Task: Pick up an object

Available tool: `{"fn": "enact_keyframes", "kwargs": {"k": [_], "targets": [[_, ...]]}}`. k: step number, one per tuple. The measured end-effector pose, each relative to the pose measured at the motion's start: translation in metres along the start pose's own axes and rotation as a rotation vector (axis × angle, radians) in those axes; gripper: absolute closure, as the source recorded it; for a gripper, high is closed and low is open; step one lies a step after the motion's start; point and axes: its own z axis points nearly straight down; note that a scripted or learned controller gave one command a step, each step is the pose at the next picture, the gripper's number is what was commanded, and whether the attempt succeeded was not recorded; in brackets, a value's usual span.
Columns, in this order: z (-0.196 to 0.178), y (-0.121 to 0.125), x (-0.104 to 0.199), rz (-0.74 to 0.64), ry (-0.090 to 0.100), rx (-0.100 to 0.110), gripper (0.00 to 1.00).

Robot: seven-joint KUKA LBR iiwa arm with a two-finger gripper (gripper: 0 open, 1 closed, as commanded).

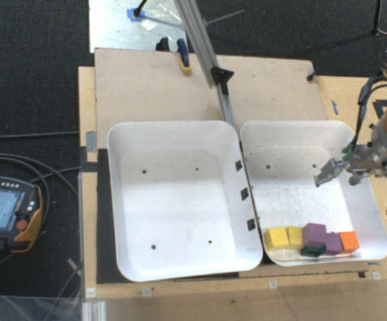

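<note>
Several small blocks lie in a row along the front wall of the right bin (293,146): two yellow blocks (277,238), a large purple block (314,233), a smaller purple one (333,243), a dark green piece (312,251) and an orange block (349,241). My gripper (327,173) hangs over the right part of this bin, above and behind the blocks and well apart from them. It points down and to the left, with the grey arm behind it at the view's right edge. Nothing shows in its grasp.
The left bin (123,179) sits beside the right one, its rim touching the shared edge. A slanted metal pole (198,32) runs down to the bins' back junction. A blue and yellow clamp (183,53) lies on the board behind. A teach pendant (3,212) rests at the far left.
</note>
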Motion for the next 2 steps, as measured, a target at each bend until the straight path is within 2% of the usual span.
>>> {"fn": "enact_keyframes", "kwargs": {"k": [1,2], "targets": [[0.053,-0.001,0.062,-0.009,0.003,0.005,0.00],[0.036,0.004,0.088,-0.008,0.001,-0.001,0.00]]}}
